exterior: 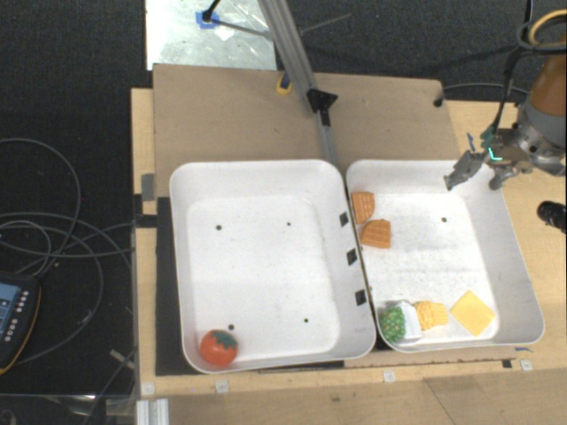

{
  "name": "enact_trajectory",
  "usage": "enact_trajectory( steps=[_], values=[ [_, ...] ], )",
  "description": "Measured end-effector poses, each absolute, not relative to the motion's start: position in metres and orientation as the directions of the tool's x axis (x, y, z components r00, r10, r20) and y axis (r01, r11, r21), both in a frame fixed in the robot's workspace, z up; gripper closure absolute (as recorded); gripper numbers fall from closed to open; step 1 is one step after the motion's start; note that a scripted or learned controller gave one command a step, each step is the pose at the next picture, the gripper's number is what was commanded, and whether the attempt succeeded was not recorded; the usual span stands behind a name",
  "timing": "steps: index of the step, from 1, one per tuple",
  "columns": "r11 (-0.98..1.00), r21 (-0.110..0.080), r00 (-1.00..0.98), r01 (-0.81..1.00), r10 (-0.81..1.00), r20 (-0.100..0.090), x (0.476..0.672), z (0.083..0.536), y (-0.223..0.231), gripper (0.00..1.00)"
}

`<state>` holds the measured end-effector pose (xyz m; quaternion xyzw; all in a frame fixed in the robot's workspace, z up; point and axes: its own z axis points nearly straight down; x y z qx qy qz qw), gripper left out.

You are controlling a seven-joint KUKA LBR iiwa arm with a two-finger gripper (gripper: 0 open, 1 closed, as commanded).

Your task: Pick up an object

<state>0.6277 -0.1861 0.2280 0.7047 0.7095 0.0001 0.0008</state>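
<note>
My gripper [477, 177] hangs over the far right corner of the right bin [524, 283], open, with nothing between its fingers. Two orange-brown bread pieces [362, 206] [376, 234] lie by that bin's left wall, well left of the gripper. Along the bin's near edge sit a green pea pod piece [392, 324], a yellow corn piece [431, 313] and a yellow cheese wedge [472, 312]. A red tomato [218, 347] rests in the near left corner of the left bin [257, 168].
A grey slanted pole [292, 42] with a black clamp crosses the bench behind the bins. Black clips [351, 256] join the two bins along their shared wall. Cables and a pendant lie on the floor at the left.
</note>
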Motion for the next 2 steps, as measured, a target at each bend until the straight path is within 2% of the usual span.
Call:
enact_trajectory(
  steps=[1,2],
  values=[
    [0.001,-0.003,-0.001,1.0,1.0,0.0,0.622,0.169,-0.192,0.0],
    [0.005,-0.002,-0.005,1.0,1.0,0.0,0.628,0.125,-0.188,0.0]
  ],
)
